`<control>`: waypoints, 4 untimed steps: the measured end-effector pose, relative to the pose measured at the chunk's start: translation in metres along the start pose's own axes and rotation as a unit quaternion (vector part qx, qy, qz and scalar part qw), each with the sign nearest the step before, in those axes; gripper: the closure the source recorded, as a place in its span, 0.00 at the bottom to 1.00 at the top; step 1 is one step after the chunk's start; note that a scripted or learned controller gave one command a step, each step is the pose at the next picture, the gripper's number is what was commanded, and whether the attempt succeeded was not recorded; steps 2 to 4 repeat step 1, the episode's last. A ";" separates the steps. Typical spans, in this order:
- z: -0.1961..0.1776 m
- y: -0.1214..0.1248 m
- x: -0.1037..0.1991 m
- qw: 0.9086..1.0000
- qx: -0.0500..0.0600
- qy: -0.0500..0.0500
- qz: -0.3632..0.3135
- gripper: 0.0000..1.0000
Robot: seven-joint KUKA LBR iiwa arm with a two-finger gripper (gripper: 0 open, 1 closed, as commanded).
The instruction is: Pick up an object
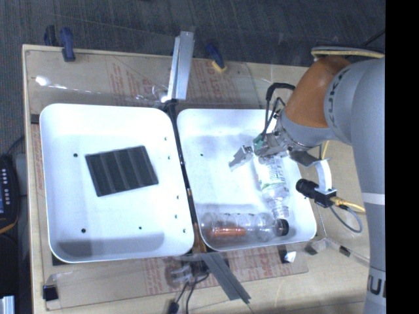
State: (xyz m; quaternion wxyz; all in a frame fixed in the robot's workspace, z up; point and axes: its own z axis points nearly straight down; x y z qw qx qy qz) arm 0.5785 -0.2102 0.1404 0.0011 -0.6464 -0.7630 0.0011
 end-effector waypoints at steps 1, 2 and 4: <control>0.000 0.000 0.000 1.000 0.000 0.000 0.000 0.00; 0.000 0.000 0.000 1.000 0.000 0.000 0.000 0.00; 0.000 0.000 0.000 1.000 0.000 0.000 0.000 0.00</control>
